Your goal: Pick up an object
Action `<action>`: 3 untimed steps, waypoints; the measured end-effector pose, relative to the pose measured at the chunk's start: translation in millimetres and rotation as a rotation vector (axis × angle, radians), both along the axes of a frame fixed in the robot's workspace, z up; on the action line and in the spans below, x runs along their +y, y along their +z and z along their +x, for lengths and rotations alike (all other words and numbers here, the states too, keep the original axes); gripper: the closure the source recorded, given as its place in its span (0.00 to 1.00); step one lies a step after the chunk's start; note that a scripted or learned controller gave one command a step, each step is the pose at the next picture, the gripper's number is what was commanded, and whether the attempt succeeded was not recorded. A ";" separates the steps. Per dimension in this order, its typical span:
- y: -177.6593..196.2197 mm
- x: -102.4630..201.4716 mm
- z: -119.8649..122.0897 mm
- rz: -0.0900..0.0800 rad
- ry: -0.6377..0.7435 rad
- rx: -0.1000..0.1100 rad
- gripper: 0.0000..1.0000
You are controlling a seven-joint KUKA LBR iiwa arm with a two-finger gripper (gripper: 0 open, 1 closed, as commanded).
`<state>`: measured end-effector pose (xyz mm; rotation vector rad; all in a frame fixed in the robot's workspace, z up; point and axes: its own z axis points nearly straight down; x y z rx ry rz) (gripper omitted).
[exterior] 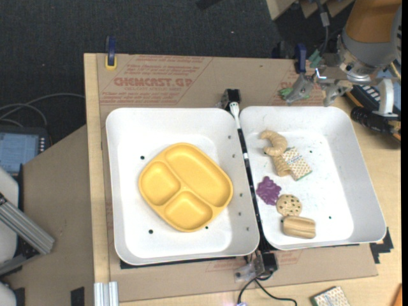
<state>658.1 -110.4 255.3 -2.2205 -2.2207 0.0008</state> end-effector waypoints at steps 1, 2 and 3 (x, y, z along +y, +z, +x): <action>-114.9 -69.3 -23.7 0.000 -0.005 0.006 0.00; -173.6 -20.8 -61.7 0.003 0.001 0.006 0.00; -160.2 -23.1 -59.0 -0.001 -0.001 -0.003 1.00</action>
